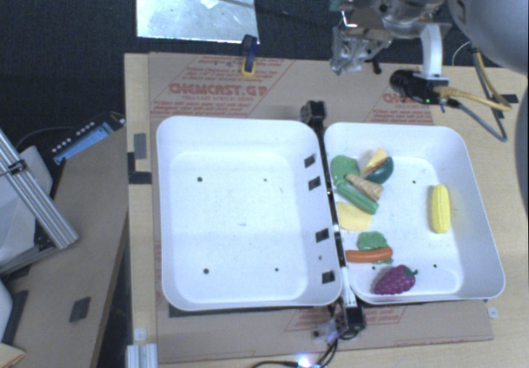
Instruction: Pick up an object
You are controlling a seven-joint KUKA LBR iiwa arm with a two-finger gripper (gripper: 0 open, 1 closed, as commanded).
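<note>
Two shallow white plastic bins sit side by side on a brown cardboard sheet [215, 81] printed with red lettering, seen from above at a slant. At nine o'clock from centre lies the left bin [240, 209], its floor bare white. A black hinged divider [326, 209] runs between the bins.

Moving right, the right bin [471, 217] holds a cluster of toy foods along its near-centre edge. At its ten o'clock corner are a green leafy toy vegetable [344, 168], a tan ridged piece [364, 187] lying across it, and a yellow-and-green wedge [378, 164]. Just below them lies a pale yellow flat slice [354, 217], then a small green broccoli-like toy [372, 240], an orange-red toy sausage [368, 255] and, at six o'clock, a purple bunch of toy grapes [394, 279]. At three o'clock, well apart from the cluster, a yellow toy corn cob [440, 208] lies upright along the bin's length.

At one o'clock of the scene, beyond the bins, the grey arm's metal gripper [351, 56] hangs over the cardboard, holding nothing; how far its fingers are spread cannot be told.
</note>
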